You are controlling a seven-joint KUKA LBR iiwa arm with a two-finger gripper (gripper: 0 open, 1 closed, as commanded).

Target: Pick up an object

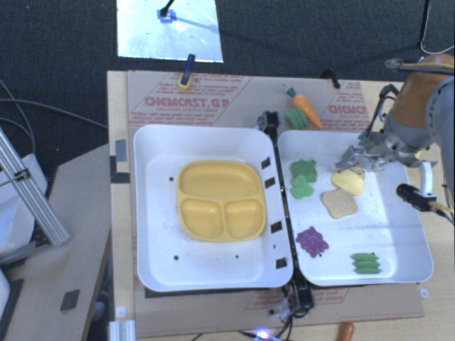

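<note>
The pincer point(353, 163) sits low in the right bin point(405, 261), right at the yellow lemon-ish piece point(348, 182); can't tell how its tips are set. That piece's long axis runs upper-left to lower-right, just touching the tan toast slice point(339, 204). The left bin point(153, 190) has a yellow divided plate point(217, 199). The desk point(213, 99) is cardboard-covered, with dark carpet point(57, 41) behind.

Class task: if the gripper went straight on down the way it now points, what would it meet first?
Most likely the pale yellow toy piece in the right bin, just under the gripper; depth is hard to judge.
</note>
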